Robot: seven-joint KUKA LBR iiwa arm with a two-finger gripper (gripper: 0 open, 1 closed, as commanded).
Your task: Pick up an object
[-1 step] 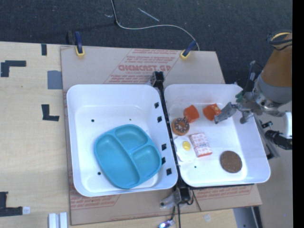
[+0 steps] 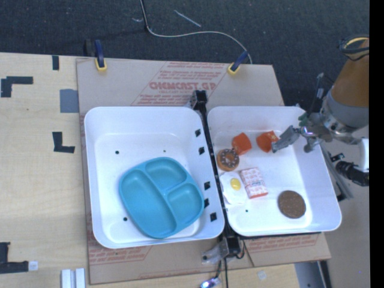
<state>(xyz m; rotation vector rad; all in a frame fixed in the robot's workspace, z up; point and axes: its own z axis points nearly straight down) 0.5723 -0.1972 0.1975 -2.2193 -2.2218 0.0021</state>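
You can see the end effector (image 2: 287,138) low over the right bin (image 2: 312,221), its tip just beside an orange block (image 2: 266,140), but you cannot tell whether it is spread or pressed together. Near that block in the same bin lie a second orange block (image 2: 241,143), a donut (image 2: 228,159), a fried egg (image 2: 234,185), a red-and-white packet (image 2: 254,182) and a brown cookie (image 2: 291,204). The left bin (image 2: 102,125) holds a blue divided plate (image 2: 161,195), and both bins rest on the table (image 2: 36,179).
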